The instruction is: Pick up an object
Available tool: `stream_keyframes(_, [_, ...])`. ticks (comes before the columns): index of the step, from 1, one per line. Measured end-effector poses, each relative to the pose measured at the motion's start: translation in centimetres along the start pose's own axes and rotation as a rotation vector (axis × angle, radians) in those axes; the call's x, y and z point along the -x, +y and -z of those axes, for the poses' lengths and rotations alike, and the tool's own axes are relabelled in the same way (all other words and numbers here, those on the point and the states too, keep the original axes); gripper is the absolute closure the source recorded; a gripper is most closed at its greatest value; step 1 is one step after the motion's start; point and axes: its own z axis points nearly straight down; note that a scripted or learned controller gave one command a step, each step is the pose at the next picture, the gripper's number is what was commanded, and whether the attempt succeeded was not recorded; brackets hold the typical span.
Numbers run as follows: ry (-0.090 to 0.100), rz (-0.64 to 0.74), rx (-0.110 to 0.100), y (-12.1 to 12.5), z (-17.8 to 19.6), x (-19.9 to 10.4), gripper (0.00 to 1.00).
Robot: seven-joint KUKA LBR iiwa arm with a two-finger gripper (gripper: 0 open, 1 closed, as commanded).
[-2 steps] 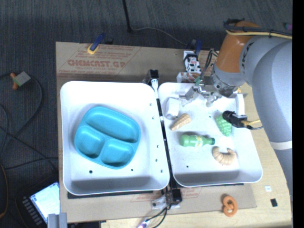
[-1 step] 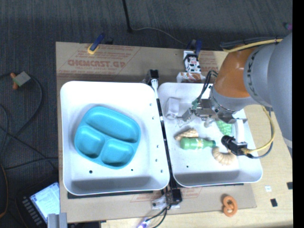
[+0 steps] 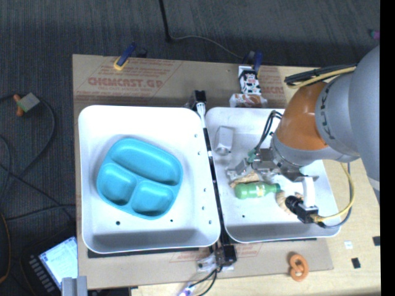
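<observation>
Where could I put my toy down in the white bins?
The left bin has bare floor around the blue tray, mostly along its edges. The right bin's front strip is bare. Its middle is crowded: green bottle, other small things and the arm.

Left bin (image 3: 92,227): one blue divided tray (image 3: 139,176). Right bin (image 3: 271,233): green bottle (image 3: 255,191) lying on its side, small grey block (image 3: 224,139) near the back, gripper (image 3: 266,163) low among clutter just above the bottle. Tabletop (image 3: 154,82): orange ring (image 3: 298,266) at the front edge.

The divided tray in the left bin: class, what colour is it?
The divided tray is light blue, plain, seen in the camera view.
</observation>
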Motion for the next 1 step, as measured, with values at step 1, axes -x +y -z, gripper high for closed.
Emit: stream_keyframes(1, [-0.003,-0.002,0.002,0.04,0.98,0.16,1.0])
